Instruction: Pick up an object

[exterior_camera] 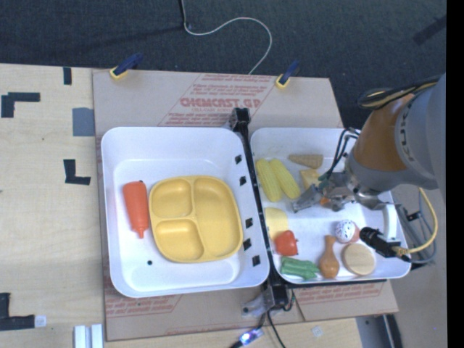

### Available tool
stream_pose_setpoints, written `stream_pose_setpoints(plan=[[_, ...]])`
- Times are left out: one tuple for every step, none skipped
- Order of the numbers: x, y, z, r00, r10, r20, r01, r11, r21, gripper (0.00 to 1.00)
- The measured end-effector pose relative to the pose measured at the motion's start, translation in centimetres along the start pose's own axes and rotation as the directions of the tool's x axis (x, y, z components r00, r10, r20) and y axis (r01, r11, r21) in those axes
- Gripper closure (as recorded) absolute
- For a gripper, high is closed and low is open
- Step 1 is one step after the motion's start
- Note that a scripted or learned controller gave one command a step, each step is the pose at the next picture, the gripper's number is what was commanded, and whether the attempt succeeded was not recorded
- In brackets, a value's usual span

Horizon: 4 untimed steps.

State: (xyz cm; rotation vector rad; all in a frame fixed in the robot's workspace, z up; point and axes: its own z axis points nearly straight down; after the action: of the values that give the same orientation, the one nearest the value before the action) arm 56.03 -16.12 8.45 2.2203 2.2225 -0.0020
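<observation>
Glossy yellow plastic tray (196,218) in smooth white bin (116,194), on matt cardboard (145,100).

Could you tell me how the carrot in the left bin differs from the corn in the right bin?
The carrot is orange-red and single; the corn is yellow, two cobs side by side. The carrot lies beside the yellow divided plate; the corn lies near the hand. Both are elongated toy foods.

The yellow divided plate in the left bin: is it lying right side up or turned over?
Right side up. The yellow divided plate lies flat in the left bin, its three hollow compartments facing up; nothing is in them.
</observation>
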Motion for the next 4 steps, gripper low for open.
stream_pose_setpoints(plan=[[0.0,0.1,-1.1,1.0,0.0,0.002,0.0,1.0,-0.002,1.0],[-0.2,0.9,-7.1,1.0,-0.001,0.0,0.001,1.0,-0.005,1.0],[0.1,0.8,-13.5,1.0,-0.001,0.001,0.001,1.0,-0.006,1.0],[0.1,0.9,-14.0,1.0,0.0,-0.001,0.0,1.0,-0.001,1.0]])
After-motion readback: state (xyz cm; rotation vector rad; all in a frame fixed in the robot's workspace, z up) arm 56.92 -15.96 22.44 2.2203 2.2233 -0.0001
